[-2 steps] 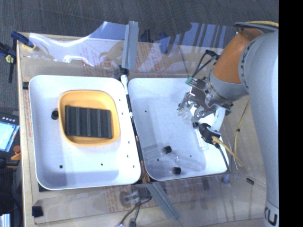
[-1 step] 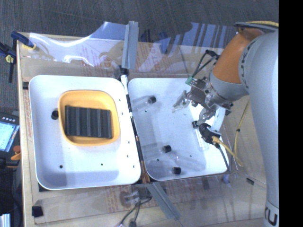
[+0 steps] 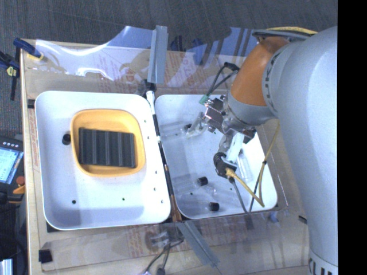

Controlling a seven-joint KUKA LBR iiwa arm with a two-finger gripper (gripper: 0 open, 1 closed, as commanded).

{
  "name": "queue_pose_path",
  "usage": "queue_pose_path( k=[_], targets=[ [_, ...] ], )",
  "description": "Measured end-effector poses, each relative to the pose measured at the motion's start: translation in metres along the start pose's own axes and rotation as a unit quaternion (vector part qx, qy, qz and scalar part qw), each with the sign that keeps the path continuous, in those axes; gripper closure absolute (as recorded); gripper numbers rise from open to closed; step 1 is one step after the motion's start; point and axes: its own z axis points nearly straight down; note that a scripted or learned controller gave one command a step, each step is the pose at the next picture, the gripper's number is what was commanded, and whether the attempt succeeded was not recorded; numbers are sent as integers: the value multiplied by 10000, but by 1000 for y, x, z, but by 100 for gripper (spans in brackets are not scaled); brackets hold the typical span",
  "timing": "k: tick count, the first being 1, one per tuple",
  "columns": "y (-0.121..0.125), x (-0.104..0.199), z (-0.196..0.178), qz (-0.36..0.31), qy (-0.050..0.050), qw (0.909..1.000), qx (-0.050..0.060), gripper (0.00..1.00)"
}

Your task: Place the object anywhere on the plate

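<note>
Hand (image 3: 198, 125) hangs low over the far part of the right bin (image 3: 183, 176), pointing roughly toward the divider (image 3: 161, 153) btwn the two bins. Whether it's wide or narrow can't be told from this angle, and I wouldn't call it holding anything. Task obj. is prob. one of two small black pieces on the right bin's floor. The nearer piece (image 3: 202, 181) lies well apart from the hand, toward the bin's front edge, and the second piece (image 3: 213, 206) lies further the same way, close to the front wall. Both are too small to give a long axis, so approach angle looks free. A third small dark bit (image 3: 66, 137) sits in the left bin (image 3: 86, 205), beyond the plate from the hand, just beside the plate's rim but off it. Plate (image 3: 106, 119), yellow, lies in the left bin, across the divider from the hand and a bit frontward. A dark ribbed slab (image 3: 107, 148) covers most of its middle, ribs running front-to-back, w/ yellow rim bare all round. Key relation, as I judge it: obj. lies frontward of the hand and plate lies sideways of it, so the pick calls for a shift toward the front edge and a drop, then a carry across the divider. One arm (image 3: 298, 125) only, so no choice re. which reaches. Risk: pieces are tiny, one near the wall, easy to miss.
</note>
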Motion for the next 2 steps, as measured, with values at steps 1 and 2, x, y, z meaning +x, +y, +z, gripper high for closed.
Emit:
queue_pose_path(
  k=[1, 2],
  targets=[
    [-56, 60, -12, 1137, -9, 9935, 17, 0],
    [-79, 142, 6, 1056, -10, 9944, -9, 0]
  ],
)
